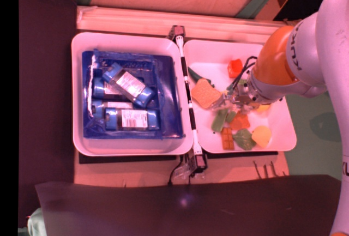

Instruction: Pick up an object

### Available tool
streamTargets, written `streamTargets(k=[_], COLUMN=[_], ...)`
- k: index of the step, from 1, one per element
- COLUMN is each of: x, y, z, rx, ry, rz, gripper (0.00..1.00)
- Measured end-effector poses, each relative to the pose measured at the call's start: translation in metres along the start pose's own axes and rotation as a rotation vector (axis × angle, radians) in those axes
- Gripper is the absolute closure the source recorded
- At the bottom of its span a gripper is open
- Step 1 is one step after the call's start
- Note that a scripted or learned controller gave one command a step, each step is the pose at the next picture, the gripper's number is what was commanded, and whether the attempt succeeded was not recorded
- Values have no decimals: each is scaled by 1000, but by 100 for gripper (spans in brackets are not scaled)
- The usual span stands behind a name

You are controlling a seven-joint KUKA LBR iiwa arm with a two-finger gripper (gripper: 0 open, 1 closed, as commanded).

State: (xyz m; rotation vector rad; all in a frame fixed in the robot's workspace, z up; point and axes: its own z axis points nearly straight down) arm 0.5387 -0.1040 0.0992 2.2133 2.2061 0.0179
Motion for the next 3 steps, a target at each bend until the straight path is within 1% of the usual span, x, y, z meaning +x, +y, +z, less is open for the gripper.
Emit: streamTargets(k=[1,2,3], x=[-1,8,11], y=[4,11,22], z=[-14,-71,-131], rx=[-15,11,8], ry=[-3,1,1], rz=[4,-1,-2], gripper=[100,100,100])
